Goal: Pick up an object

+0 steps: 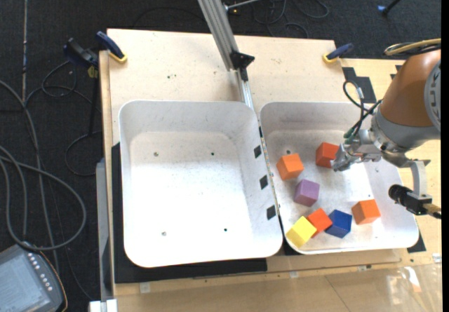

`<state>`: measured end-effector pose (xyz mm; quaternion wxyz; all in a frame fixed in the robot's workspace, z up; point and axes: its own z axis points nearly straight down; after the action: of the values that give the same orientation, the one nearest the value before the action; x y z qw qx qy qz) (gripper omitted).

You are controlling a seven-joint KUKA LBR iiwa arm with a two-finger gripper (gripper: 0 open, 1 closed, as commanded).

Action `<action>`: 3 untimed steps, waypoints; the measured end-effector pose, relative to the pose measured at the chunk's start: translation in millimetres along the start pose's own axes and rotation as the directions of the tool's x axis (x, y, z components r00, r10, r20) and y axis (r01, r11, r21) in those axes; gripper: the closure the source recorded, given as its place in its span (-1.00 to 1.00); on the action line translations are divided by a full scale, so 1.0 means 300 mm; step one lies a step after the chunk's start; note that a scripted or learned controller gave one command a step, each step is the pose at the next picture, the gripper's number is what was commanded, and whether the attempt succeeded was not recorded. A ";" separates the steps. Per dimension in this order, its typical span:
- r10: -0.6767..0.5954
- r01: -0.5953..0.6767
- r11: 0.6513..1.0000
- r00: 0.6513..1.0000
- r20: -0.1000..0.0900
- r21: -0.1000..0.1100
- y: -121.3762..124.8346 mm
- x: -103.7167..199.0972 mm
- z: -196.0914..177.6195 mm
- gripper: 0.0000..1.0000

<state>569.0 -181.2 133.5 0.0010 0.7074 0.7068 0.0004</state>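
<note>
The right bin (393, 237) holds several small blocks. A red-orange block (325, 154) lies near its back, with my gripper (342, 161) low in the bin right beside it on the right. An orange block (290, 165) sits left of that, a purple block (306, 192) below it. Near the front lie a yellow block (301, 231), a small orange-red block (320, 219), a blue block (339, 223) and another orange block (365, 211). The arm's wrist hides the fingertips, and no block shows between them.
The left bin (133, 128) stands beside the right one, separated by a raised rim with black marks (261, 163). A slanted metal pole (214, 9) rises from behind the bins. Clamps sit at the bench's back corners (112, 48). Cables trail across the dark floor at the left.
</note>
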 end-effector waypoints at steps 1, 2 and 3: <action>-0.004 0.004 1.000 1.000 0.001 -0.005 -0.016 0.021 -0.194 1.00; -0.005 0.005 1.000 1.000 0.002 -0.006 0.023 0.009 -0.379 1.00; -0.005 0.005 1.000 1.000 0.002 -0.005 0.028 0.008 -0.525 1.00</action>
<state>577.1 -178.6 291.2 0.0034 0.7058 0.7084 0.0014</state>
